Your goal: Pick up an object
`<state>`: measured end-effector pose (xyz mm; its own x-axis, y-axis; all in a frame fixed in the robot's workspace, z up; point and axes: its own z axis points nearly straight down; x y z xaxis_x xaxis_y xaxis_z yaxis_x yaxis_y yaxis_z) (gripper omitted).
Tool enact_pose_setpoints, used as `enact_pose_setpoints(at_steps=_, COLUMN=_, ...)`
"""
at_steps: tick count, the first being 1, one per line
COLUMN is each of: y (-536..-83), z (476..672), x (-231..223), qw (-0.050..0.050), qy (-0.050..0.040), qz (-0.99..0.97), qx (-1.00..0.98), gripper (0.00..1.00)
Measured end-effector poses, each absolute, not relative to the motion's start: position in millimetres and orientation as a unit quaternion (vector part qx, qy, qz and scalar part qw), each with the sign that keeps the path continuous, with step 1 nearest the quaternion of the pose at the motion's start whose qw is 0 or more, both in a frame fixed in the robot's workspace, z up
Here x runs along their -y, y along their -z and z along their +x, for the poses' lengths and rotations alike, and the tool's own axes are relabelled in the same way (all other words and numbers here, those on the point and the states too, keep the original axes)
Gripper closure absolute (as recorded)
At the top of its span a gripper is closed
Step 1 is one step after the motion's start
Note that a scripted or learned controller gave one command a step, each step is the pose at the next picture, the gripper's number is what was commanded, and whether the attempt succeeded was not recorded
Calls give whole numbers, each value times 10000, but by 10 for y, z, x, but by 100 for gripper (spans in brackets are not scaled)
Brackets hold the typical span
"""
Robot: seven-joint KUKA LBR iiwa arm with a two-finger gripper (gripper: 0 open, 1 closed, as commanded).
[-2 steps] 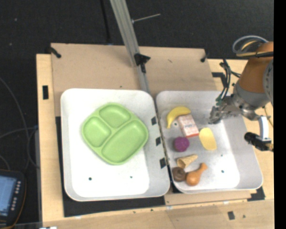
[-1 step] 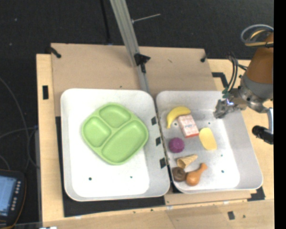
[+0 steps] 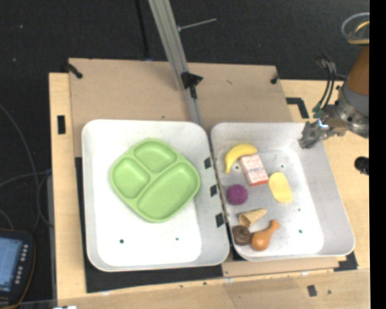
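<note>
Left bin [image 3: 96, 192] holds divided plate [image 3: 156, 180]. Right bin [image 3: 321, 198] holds banana [image 3: 239, 154], carton [image 3: 253, 170], ball [image 3: 237, 194], cone [image 3: 253, 217]. Hand [image 3: 311, 136] over right bin's far right rim.

The arm [image 3: 355, 85] is cut off at the right edge, so just its orange band and wrist are in view. The gripper [image 3: 311, 136] is small and blurred, and its fingers cannot be made out. The metal pole [image 3: 169, 37] runs out of the top edge. A screen [image 3: 6, 262] is cut by the left and bottom edges. The print on the small carton [image 3: 253, 170] is too small to read.
</note>
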<state>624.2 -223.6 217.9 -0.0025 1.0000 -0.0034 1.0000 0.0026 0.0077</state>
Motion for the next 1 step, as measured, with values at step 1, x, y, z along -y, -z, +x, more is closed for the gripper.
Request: enact_pose_setpoints(at_steps=1, y=-2329, z=6194, x=1707, qw=4, qy=-11, qz=7046, qx=-7096, gripper=100)
